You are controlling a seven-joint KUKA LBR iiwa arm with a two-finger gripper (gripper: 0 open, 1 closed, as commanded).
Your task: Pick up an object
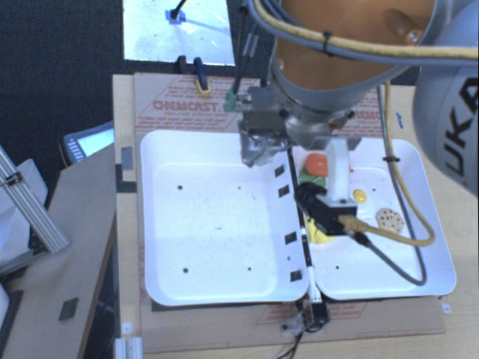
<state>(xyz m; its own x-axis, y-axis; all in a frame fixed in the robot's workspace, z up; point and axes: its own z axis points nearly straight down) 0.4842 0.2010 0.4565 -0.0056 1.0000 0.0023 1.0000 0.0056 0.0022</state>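
In the right bin [419,271] lie a red-orange object with a green part [316,164], a small yellow piece [360,196], a round speckled tan disc [389,218] and a yellow object [319,235] partly hidden under the robot's parts. My gripper [258,152] hangs over the far right corner of the left bin [209,275], close to the divider between the bins. It stands to the left of the red-orange object and apart from it. I see nothing held at it.
The big orange-banded wrist [352,36] covers the far part of the right bin. A yellow cable [408,223] loops over that bin. Clamps [200,77] sit at the bench's far edge, beside a shiny panel [176,21].
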